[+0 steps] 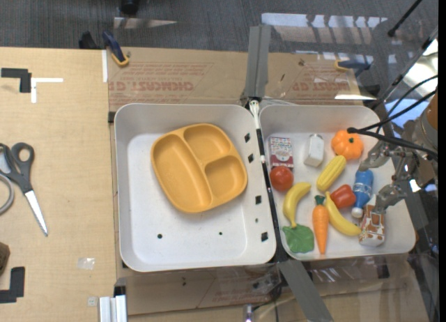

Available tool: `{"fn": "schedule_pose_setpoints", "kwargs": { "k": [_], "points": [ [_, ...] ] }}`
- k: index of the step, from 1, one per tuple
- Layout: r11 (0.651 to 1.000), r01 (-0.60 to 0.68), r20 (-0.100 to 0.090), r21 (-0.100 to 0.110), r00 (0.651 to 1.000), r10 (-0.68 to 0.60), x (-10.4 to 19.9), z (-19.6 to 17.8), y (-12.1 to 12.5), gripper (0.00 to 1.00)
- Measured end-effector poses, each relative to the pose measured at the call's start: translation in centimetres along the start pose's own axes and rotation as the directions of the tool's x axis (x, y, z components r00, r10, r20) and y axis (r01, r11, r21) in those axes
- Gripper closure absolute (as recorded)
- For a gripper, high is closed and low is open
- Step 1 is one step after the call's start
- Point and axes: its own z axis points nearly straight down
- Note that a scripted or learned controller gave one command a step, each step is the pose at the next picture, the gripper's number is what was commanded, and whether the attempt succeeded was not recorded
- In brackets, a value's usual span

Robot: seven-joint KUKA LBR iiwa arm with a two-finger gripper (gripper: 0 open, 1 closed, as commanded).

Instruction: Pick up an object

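The right bin (401,247) holds several toy foods: an orange (346,144), a corn cob (331,172), a blue bottle (362,187), a red pepper (342,195), two bananas (296,201) (341,217), a carrot (320,224), a tomato (281,177), a red-and-white carton (281,150), a small white bottle (315,149), a green leaf (300,238) and a brown carton (373,226). My gripper (383,175) hangs over the bin's right side, just right of the blue bottle. Its fingers stand open with nothing between them.
The left bin (132,237) holds a yellow divided plate (200,166). Scissors (24,181) lie on the wooden bench at far left. A metal divider (256,70) runs between the bins at the back. Dark cables (390,139) cross above the right bin's far corner.
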Motion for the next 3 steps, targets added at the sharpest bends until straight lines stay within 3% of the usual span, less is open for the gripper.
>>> {"fn": "schedule_pose_setpoints", "kwargs": {
  "k": [1, 2, 3],
  "points": [
    [0.998, 0.055, 0.001, -0.001, 0.998, -0.055, 1.0, 12.7, 1.4, 0.00],
    [0.998, 0.055, -0.002, -0.001, 0.998, -0.055, 2.3, 12.7, 5.1, 0.00],
    [0.994, 0.105, -0.002, -0.001, 0.994, -0.105, 2.5, 12.7, 6.5, 0.00]
  ]
}}
